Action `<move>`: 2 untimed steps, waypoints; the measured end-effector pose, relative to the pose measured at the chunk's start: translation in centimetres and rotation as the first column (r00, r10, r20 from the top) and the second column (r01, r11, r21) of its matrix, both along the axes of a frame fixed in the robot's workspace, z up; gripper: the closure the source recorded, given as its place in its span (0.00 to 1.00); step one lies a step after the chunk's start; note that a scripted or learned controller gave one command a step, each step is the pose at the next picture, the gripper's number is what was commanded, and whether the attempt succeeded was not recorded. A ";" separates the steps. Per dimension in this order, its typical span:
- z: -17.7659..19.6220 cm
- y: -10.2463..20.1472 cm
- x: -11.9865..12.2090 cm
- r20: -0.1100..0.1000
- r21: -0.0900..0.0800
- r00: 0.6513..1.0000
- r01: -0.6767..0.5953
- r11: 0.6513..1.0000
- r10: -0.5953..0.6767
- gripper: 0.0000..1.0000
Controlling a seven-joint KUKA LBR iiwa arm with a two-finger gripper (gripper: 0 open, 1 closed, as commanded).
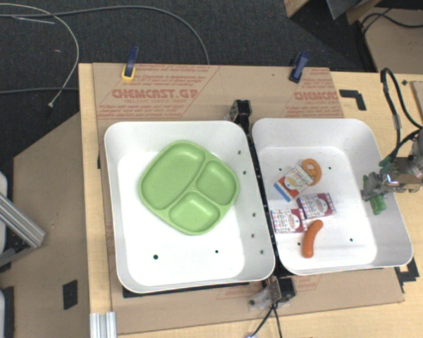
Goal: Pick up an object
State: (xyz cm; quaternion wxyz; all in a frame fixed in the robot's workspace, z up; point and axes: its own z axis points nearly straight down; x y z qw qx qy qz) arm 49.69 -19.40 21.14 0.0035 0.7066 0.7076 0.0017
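While our claw [375, 192] hangs at the right bin's [381, 146] outer rim, grip state unreadable, perhaps staging an approach, the sausage [310, 237] lies left of it, below the packets [302, 203]

We can just spot the gripper [378, 189] at the far right, hanging over the outer edge of the right bin [381, 150]; it's a small grey-green bit of hardware with cables running up and away from that bin; the rest of the arm sits off past the bin's right side; we can't make out its fingertips at this size.
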 end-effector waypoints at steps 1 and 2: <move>0.7 4.3 1.2 -0.004 0.003 1.000 -0.004 1.000 0.004 1.00; 1.8 9.8 3.2 -0.004 0.005 1.000 -0.006 1.000 0.006 1.00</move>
